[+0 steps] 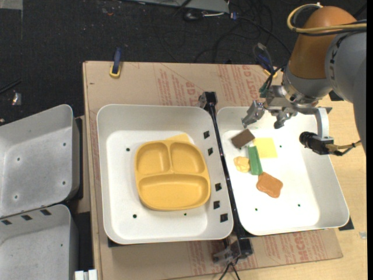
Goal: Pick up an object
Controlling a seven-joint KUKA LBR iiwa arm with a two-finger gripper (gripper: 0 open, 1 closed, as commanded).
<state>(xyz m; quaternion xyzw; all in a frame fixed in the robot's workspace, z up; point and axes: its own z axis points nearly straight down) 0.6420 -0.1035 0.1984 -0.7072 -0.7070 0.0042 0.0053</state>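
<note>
1. A small cluster of objects lies in the right bin (326, 203), toward its left half: a brown block (242, 137), a yellow square (266, 147), a green stick (254, 160), a small pale-yellow piece (241, 163) and an orange-brown piece (270, 185).
2. The brown block sits at the top of the cluster, tilted, just beside the upper corner of the yellow square. The green stick runs down from between them, touching the yellow square's left edge, with the pale-yellow piece against its left side. The orange-brown piece lies just below the stick's lower end.
3. The claw (267, 114) hangs above the upper part of the right bin, just above and to the right of the brown block. Its two fingers (253, 113) are spread apart, with nothing between them.
4. The grey arm (349, 57) enters from the right, its orange band (317, 34) above the wrist.
5. The left bin (111, 174) holds a yellow divided tray (172, 175), which has two small compartments at the top and one long one below.
6. Both bins rest side by side on a brown board on the table (175, 77), with a black divider (218, 156) between them.
7. Two white panels (35, 156) lie off the table's left edge, and cables cross the dark floor (58, 22) beyond.
</note>
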